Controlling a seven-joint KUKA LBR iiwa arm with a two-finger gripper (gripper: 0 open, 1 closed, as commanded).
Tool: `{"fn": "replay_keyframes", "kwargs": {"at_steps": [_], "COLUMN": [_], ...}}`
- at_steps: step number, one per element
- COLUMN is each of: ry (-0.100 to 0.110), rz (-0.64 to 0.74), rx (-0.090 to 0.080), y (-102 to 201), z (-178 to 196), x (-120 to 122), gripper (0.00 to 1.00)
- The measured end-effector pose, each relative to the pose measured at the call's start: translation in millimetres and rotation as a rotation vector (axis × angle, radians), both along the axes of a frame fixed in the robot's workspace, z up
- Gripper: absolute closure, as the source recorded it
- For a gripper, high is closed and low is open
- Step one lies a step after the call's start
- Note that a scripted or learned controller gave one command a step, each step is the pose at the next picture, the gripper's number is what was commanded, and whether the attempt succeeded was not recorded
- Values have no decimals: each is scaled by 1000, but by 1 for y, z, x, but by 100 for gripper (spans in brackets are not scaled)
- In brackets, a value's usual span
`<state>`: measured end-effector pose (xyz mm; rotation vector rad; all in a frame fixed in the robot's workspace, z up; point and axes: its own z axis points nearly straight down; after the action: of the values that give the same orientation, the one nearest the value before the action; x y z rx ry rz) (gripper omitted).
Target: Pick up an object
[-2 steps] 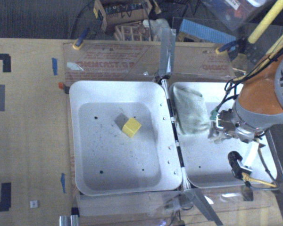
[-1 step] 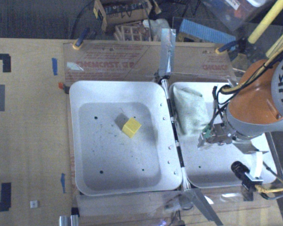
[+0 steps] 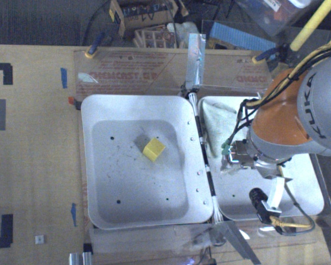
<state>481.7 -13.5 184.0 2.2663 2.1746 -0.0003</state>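
Camera view looks down at a slant on a tan desk (image 3: pixel 33 148) bearing two shallow white bins side by side. Near the middle of the left bin (image 3: pixel 99 115), slightly toward its far side, a small yellow block (image 3: pixel 154 149) lies on the speckled floor, turned at an angle to the bin walls and touching none of them. It is alone on that floor, clear of the rims on every side.

Over the right bin (image 3: pixel 303 200) hangs the grey arm (image 3: pixel 320 109), its orange band (image 3: pixel 281 115) above the wrist, with dark cables looping along it. The wrist block covers much of that bin, and the gripper (image 3: pixel 238 160) points downward beneath it, so its state cannot be told from this angle. A pale cloth (image 3: pixel 215 123) lies crumpled in the far left corner of the right bin, just beside the divider between the bins and near the wrist.

The yellow block sits well apart from the gripper, on the other side of the divider, to the gripper's left in this view and at about the same depth. Nothing is visibly held.

Beyond the bins a brown cardboard sheet (image 3: pixel 138 73) lies flat on the desk, and blue tape marks (image 3: pixel 63 77) dot the desk surface.
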Motion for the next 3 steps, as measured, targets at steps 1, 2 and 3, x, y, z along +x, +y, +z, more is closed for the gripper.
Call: {"fn": "replay_keyframes", "kwargs": {"at_steps": [1,2,3], "ry": [1,4,1], "rz": [-251,102,-39], "rx": [0,1,0], "y": [58,80,130], "z": [67,0,53], "x": [-2,-3,22], "gripper": [100,100,100]}}
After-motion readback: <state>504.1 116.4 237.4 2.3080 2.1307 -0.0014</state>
